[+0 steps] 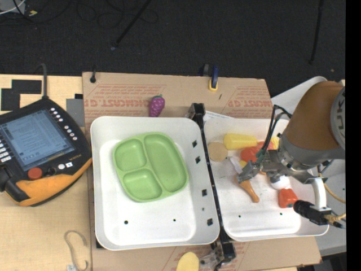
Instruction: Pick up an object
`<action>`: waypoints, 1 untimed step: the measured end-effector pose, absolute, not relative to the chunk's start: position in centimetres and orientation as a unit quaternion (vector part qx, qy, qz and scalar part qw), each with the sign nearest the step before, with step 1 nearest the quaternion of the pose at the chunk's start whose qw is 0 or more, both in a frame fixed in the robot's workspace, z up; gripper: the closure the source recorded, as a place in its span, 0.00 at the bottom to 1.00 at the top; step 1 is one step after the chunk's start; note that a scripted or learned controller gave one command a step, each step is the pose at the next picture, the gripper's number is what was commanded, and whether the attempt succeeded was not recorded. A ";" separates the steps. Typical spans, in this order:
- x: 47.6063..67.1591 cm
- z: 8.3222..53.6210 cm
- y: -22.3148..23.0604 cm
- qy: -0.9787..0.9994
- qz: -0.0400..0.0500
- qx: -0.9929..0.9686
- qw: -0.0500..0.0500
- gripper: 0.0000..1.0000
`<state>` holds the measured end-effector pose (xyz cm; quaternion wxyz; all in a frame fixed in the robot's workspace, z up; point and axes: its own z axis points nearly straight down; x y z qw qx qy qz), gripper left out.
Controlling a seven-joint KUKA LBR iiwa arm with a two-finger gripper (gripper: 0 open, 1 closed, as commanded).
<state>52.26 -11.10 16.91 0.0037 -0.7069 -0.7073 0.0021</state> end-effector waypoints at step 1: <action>51.3 11.2 -11.5 -0.707 0.003 -0.707 0.004 0.00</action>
